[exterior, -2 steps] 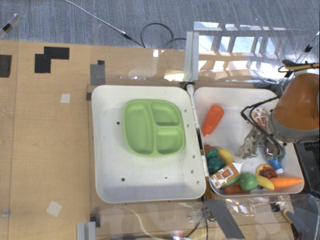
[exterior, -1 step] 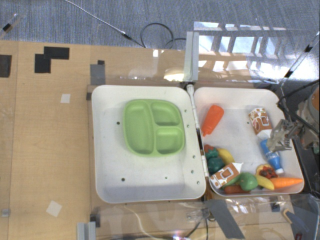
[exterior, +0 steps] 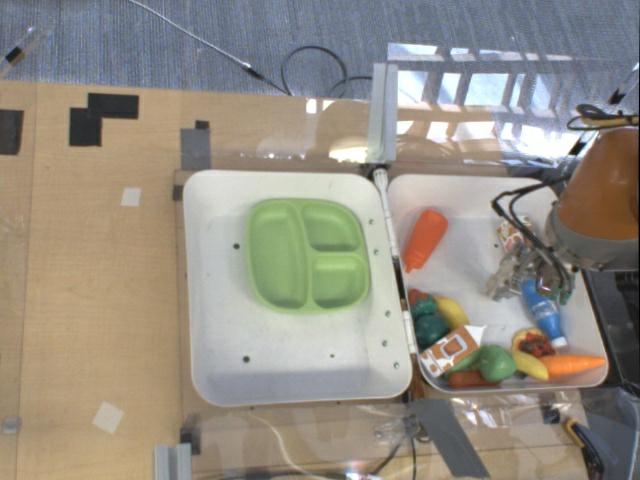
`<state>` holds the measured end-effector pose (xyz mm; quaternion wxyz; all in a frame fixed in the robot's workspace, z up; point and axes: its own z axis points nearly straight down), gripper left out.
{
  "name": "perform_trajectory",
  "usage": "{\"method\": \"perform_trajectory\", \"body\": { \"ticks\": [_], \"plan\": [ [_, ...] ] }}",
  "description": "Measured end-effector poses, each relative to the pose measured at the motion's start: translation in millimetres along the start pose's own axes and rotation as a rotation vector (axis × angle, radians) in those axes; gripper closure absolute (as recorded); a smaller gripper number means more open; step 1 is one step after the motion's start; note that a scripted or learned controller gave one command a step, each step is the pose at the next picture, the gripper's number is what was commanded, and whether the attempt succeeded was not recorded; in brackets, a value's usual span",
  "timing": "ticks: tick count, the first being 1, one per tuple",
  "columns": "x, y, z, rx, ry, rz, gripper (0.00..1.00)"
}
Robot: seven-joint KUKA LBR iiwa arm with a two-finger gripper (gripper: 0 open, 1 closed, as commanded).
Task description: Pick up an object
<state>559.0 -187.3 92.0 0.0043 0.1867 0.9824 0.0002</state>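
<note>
The right bin [exterior: 470,203] holds several toy items. An orange bottle [exterior: 424,238] lies near its left wall. A blue bottle [exterior: 543,313] lies at the right side. Along the front are a green toy [exterior: 429,319], a yellow piece [exterior: 452,313], a small brown carton [exterior: 449,349], a green pepper-like toy [exterior: 493,362], a banana [exterior: 530,366] and a carrot [exterior: 575,366]. My gripper [exterior: 522,271] hangs low over the right part of this bin, just above and left of the blue bottle. The wrist hides how it stands.
The left bin [exterior: 215,298] holds a green divided plate [exterior: 307,254]. A metal divider [exterior: 396,268] separates the bins. The arm with its orange band [exterior: 605,193] and black cables [exterior: 520,208] covers the right bin's far right corner. Wooden bench extends left.
</note>
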Motion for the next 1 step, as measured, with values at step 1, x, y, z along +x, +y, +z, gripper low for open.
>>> {"method": "perform_trajectory", "body": {
  "ticks": [1],
  "plan": [
    [-48.5, 90.0, -142.7, -0.004, -0.011, -0.187, 1.00]
  ]
}}
